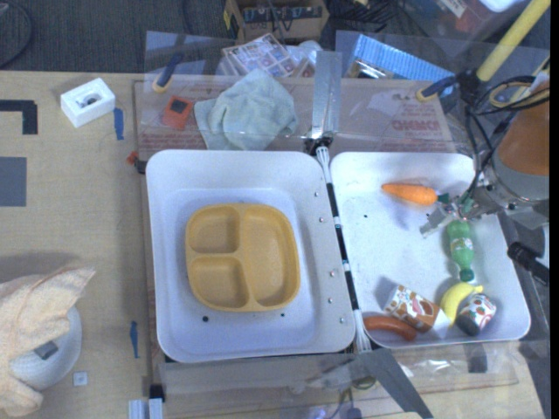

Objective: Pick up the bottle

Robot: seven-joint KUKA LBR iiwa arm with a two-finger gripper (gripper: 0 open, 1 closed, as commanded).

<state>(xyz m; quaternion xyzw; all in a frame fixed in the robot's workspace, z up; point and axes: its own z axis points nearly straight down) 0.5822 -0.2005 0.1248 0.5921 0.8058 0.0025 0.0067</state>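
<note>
The green bottle point(460, 248) lies in the right bin point(367, 260), near its right wall, with its length running toward and away from the camera. My gripper point(447, 214) hangs just above the bottle's far end, between it and an orange carrot point(410, 194). The arm with its orange band point(527, 147) comes in over the bin's right edge. Nothing is visibly lifted; the bottle rests on the bin floor.
Near the bottle's front end lie a yellow fruit point(457, 298), a dark round toy point(476, 314), a patterned small can point(410, 307) and a red sausage-like piece point(390, 327). The left bin point(166, 234) holds a yellow divided plate point(243, 256). A pale cloth point(249, 107) lies behind the bins.
</note>
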